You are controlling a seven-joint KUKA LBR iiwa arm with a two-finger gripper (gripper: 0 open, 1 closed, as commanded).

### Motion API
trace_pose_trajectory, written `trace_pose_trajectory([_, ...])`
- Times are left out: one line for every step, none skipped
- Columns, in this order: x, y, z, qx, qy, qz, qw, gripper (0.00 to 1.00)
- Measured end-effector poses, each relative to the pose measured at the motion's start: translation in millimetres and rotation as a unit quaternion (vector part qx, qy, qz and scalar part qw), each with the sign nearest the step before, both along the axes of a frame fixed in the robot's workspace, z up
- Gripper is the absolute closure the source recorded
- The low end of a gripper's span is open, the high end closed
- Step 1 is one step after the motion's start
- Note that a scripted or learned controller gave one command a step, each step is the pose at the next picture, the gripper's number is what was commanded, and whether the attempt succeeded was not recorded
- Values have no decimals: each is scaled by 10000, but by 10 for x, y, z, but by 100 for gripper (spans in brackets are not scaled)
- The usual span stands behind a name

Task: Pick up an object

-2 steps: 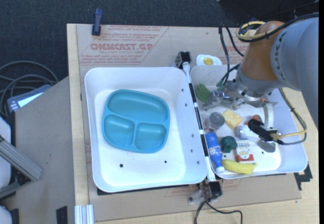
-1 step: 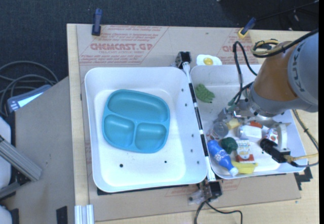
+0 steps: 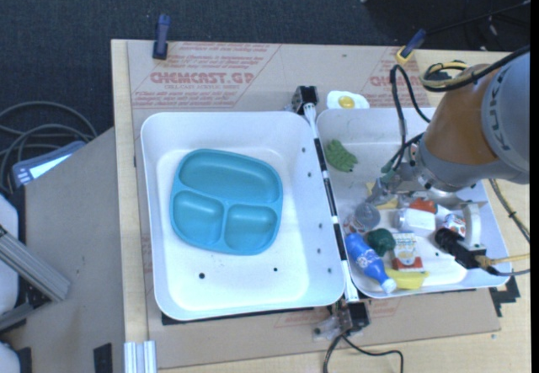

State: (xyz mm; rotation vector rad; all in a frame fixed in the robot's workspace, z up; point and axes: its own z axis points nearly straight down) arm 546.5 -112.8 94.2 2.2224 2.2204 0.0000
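My gripper [image 3: 392,186] hangs low in the right bin [image 3: 370,123], reaching in from the right under the grey and orange arm [image 3: 461,131]. Just below and left of it lies a small greyish clear object [image 3: 365,215]. A green leafy toy [image 3: 341,155] rests near the bin's left wall, further back. Toward the front lie a blue bottle [image 3: 362,253], a dark green object [image 3: 381,239], a small white bottle with a red label [image 3: 405,251] and a yellow piece [image 3: 409,280]. A white and red item [image 3: 418,211] sits right below the gripper.
The left bin [image 3: 168,279] holds a blue divided plate [image 3: 226,200]. A divider with black clips [image 3: 324,186] separates the two bins. A white and yellow object [image 3: 346,99] sits just behind the right bin. Cables trail around the arm at the back right.
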Motion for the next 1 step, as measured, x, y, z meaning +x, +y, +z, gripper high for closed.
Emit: trace_pose_trajectory([457,668,913,5,-12,14,10000,100])
